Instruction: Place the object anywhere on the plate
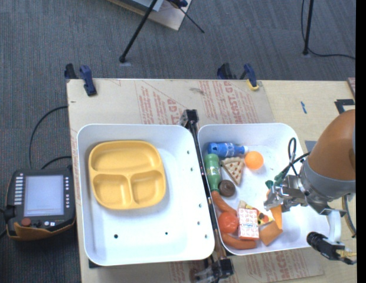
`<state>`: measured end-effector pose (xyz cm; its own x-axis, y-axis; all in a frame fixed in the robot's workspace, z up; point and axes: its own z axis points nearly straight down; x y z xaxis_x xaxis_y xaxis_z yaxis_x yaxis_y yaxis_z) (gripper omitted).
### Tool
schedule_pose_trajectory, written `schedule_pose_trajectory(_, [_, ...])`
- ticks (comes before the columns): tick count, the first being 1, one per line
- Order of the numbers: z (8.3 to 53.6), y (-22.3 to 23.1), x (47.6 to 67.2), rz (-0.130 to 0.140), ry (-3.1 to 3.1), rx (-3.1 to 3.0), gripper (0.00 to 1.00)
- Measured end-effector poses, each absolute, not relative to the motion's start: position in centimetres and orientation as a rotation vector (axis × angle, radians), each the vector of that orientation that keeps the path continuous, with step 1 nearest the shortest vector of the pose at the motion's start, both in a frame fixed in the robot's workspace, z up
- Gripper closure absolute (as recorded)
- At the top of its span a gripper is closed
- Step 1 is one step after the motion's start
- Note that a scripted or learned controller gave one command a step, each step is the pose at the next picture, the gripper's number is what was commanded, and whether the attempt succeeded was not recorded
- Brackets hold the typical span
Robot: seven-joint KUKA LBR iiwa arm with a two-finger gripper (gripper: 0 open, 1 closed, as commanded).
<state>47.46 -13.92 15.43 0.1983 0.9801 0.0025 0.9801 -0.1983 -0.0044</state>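
A yellow plate (pixel 127 174) with three compartments lies in the left white bin (pixel 141 240). The right white bin (pixel 271 135) holds several toy foods. My gripper (pixel 275 206) reaches in from the right and hangs low over the bin's front right part. It is right above an orange wedge (pixel 270 233) and beside a red-and-white carton (pixel 248 223). The arm's grey wrist and orange band (pixel 336 149) cover the bin's right rim.
In the right bin lie a blue bottle (pixel 223 149), a green bottle (pixel 212 171), a pizza slice (pixel 234 170), an orange ball (pixel 254 160), a brown round piece (pixel 227 188), a red tomato (pixel 228 221) and an orange sausage (pixel 238 243). A teach pendant (pixel 40 202) sits left of the bench.
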Motion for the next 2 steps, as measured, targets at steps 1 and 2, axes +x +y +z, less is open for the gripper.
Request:
schedule_pose_trajectory(1, [23.7,-14.8,47.6,-0.001,-2.287,-2.151,1.00])
schedule_pose_trajectory(2, [22.3,-6.8,47.6,0.002,-2.327,-2.100,1.00])
